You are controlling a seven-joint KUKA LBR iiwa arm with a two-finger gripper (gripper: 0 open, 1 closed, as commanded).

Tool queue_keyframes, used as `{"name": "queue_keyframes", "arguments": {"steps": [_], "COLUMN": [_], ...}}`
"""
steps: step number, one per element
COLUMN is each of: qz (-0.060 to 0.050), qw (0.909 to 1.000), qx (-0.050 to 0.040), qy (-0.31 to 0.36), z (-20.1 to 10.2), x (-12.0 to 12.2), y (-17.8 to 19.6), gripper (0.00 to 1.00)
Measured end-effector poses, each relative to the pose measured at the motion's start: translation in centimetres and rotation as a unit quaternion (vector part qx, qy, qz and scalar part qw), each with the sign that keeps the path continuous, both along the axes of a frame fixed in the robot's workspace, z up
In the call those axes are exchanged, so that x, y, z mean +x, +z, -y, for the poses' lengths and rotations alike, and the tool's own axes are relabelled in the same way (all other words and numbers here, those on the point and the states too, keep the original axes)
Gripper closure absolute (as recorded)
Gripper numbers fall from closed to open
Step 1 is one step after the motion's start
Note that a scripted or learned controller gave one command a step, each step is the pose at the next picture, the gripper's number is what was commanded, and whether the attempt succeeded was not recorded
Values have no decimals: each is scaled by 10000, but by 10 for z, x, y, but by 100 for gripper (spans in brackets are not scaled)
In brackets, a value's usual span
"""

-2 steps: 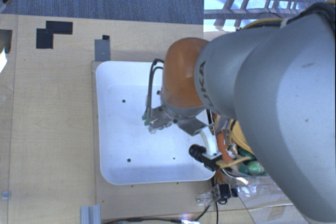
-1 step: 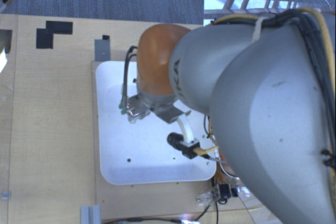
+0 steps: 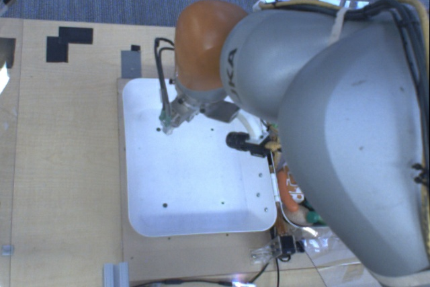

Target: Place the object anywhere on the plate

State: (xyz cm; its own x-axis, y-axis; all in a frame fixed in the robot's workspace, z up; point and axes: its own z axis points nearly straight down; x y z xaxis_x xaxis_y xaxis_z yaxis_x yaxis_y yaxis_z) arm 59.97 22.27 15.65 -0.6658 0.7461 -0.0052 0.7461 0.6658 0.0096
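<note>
Carrot-like toy is my best guess for the object, and it lies far over to the right, so I will get to it last.

On the left is the wooden bench (image 3: 60,165), with a few black shapes (image 3: 67,44) stuck on it near the top. Next comes the left white bin (image 3: 195,212). Its floor is plain white with a few tiny dark dots.

The gripper (image 3: 166,123) hangs over the upper left part of that bin, near the back wall. I see nothing in it. I cannot tell if it is open or closed, because it is small and blurry. Just above it is the arm's orange band (image 3: 201,44). A little to the right, a short black knob (image 3: 240,141) sticks out over the bin, touching the arm's side. I cannot tell what it is.

Past the bin's right wall lies 1 orange toy (image 3: 292,190) with a green end (image 3: 313,217). It is half tucked under the big grey arm (image 3: 349,131). The arm covers most of what lies on that side, so I cannot tell where the plate is.

I think the job has hardly begun. The toy is well apart from the gripper and not picked up. What is left is to go to it, grab it, lift it and set it on the plate.
</note>
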Motion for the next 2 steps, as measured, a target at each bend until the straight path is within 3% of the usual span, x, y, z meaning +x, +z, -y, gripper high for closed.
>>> {"name": "queue_keyframes", "arguments": {"steps": [1,2], "qz": [-25,45], "qw": [9907,9909], "qx": [-10,8], "qy": [1363,1342], "z": [2,-14], "x": [-39,-5], "y": [-30,54], "gripper": [100,100]}}
